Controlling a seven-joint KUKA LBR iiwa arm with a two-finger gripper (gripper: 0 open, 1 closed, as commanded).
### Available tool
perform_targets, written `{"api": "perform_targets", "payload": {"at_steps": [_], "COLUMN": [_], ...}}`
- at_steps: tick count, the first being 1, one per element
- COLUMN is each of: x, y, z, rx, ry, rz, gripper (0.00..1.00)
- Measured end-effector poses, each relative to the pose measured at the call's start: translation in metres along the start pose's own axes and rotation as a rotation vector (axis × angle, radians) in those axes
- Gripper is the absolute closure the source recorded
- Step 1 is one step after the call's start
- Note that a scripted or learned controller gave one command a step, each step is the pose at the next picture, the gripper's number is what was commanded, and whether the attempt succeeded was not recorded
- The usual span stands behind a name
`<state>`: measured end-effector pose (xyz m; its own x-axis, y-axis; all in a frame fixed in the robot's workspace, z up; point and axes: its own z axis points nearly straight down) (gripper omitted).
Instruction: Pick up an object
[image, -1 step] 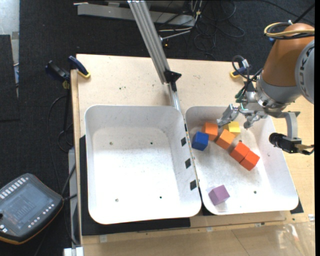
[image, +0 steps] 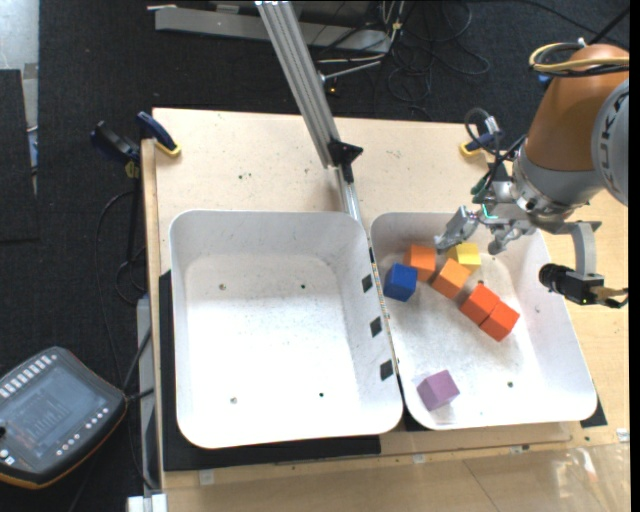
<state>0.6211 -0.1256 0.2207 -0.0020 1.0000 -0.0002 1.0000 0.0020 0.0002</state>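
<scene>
My pincer (image: 483, 232) hangs over the far part of the right bin (image: 560, 370), its two fingers spread and released, with nothing between them. Just below it, toward six o'clock, sits a small yellow block (image: 466, 256). Touching that block at its nine o'clock side is an orange block (image: 423, 260), and another orange block (image: 452, 280) lies just at its seven o'clock. A longer orange-red block (image: 489, 309) lies tilted at about five o'clock from the yellow one, close to the cluster. A blue cube (image: 400, 282) rests at nine o'clock from the orange pieces, near the bin's left wall. A purple cube (image: 438, 390) sits well apart from the rest, toward six o'clock, near the bin's front edge. The left bin (image: 200, 250) stands beside the right one on the tabletop (image: 250, 160).
</scene>
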Motion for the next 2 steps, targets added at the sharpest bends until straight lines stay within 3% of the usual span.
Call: {"api": "perform_targets", "payload": {"at_steps": [1, 2], "x": [0.002, -0.004], "y": [0.009, 0.011], "z": [0.057, 0.094], "rx": [0.005, -0.016], "ry": [0.000, -0.005], "rz": [-0.001, 0.002], "gripper": [0.00, 0.00]}}
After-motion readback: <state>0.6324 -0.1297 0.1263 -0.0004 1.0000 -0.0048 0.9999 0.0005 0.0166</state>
